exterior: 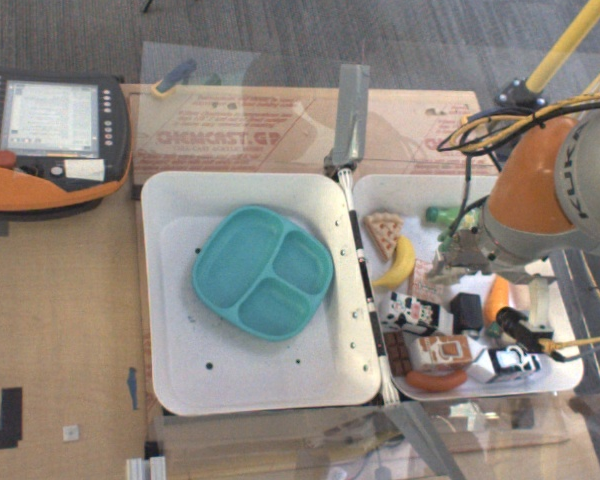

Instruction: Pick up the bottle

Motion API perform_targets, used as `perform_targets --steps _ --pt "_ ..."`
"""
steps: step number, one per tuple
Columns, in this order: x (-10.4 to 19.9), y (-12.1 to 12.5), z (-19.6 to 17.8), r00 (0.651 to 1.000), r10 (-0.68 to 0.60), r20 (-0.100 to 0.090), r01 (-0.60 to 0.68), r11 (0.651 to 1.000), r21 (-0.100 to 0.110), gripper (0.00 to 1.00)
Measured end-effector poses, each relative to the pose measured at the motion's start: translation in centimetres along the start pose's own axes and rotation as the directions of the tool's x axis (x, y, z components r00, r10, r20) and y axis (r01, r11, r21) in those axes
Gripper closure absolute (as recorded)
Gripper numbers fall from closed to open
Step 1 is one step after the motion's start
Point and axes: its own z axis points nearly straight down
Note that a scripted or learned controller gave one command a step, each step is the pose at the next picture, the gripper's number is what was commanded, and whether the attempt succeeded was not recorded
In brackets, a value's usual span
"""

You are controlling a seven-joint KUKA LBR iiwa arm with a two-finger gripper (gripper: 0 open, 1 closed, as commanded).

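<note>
– Over the right bin [570,373] hangs the arm [540,193]. Where is its gripper [448,266]?

– Low over the middle of that bin, just beside the banana [400,264]. Whether it is open or closed, I cannot tell; nothing shows in its grasp.

– And the bottle [438,213]?

– As far as I can make out, it is the small green thing near the bin's far edge, partly hidden by the arm and beside the pizza slice [384,233].

– What else lies there?

– A cow-patterned box [411,313] and a black block [467,311] toward the near edge, and a chocolate bar [395,353] at the near left corner.

– The left bin [170,348]?

– A teal divided plate [263,271] at its middle.
</note>
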Motion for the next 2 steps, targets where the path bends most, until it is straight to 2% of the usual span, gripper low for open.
perform_targets --steps 1,2 --pt "-7.1 1.1 0.7 0.956 -0.294 -0.003 0.294 0.956 0.015 1.00" --pt "-9.1 8.1 1.0 0.932 -0.363 -0.009 0.363 0.931 0.019 1.00"
